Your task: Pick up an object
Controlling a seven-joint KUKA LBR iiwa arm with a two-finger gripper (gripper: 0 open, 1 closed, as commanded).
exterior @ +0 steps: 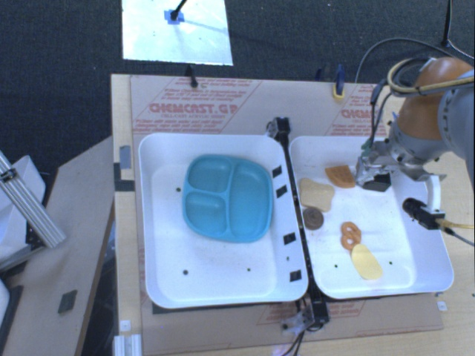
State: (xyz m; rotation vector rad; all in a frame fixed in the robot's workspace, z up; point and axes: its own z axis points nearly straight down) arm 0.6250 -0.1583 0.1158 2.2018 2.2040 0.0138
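The arm (pixel 434 106) is reaching in from the right and hanging low over the right bin (pixel 434 273), its orange band sitting just above the wrist. The gripper (pixel 369 173) is hovering at the back of that bin, just beside the orange chip (pixel 341 176) (from where I am standing I cannot tell whether the jaws are released or clenched, and nothing is showing between them). In front of the chip a pale bread slice (pixel 315 194) is lying near the divider, with a brown cookie (pixel 312 218) touching its front edge. Further forward a pretzel (pixel 350 234) is sitting next to a yellow slice (pixel 366 262), the two nearly touching. A black piece of the arm's hardware (pixel 420 213) is jutting over the right side of that bin. The left bin (pixel 167 288) is carrying a blue plate (pixel 227 198) with three compartments, lying flat near its middle. Both bins are resting side by side on the bench (pixel 193 102), and beyond them a shiny sheet (pixel 176 21) is lying on the dark floor.
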